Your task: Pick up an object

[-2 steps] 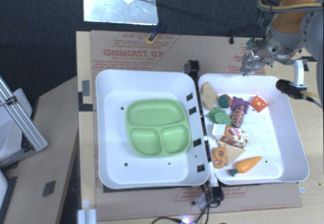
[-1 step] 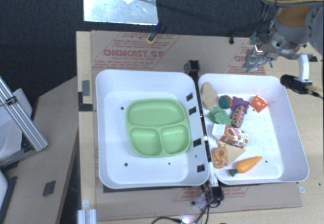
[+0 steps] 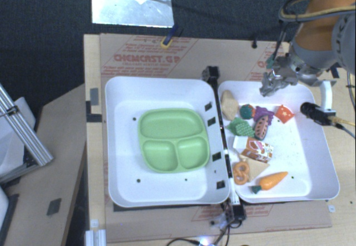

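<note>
Toy carrot [image 3: 271, 180] near "CHEMCAST" board [image 3: 147, 57]

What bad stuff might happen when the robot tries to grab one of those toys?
The toys are crowded: the purple one, the green one and the small box touch or nearly touch, so the gripper might nudge neighbours or catch two. The pretzel lies close to the bin's left wall, which may block a finger. The carrot is round and might roll away.
</note>
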`<state>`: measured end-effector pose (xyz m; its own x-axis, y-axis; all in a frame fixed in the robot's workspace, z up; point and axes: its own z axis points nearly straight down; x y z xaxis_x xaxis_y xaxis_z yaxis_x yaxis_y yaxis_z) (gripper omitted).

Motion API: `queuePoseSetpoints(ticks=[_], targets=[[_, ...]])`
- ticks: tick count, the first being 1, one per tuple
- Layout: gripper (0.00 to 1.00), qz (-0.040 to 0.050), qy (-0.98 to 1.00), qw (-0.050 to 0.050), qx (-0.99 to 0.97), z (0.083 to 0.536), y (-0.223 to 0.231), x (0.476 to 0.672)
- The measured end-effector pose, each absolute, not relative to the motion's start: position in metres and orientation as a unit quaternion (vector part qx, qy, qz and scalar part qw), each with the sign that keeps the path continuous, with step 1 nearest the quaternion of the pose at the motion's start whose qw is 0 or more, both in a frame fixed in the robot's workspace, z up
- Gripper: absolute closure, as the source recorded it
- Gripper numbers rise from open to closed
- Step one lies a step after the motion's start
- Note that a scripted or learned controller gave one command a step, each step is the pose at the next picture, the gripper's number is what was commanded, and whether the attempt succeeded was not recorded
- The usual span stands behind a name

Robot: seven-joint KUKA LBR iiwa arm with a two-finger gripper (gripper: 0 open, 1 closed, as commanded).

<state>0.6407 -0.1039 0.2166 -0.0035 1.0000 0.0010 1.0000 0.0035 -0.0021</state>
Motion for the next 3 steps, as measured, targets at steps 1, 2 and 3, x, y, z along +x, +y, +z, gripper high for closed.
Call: queuePoseSetpoints(ticks=[1, 2, 3], targets=[[1.0, 0.0005, -0.708, 0.001, -0.706, 0.213, -0.079, 0.591], [1.0, -0.0002, -0.707, 0.0, -0.707, 0.218, -0.081, 0.583], [1.0, -0.0009, -0.707, -0.001, -0.707, 0.232, -0.084, 0.573]])
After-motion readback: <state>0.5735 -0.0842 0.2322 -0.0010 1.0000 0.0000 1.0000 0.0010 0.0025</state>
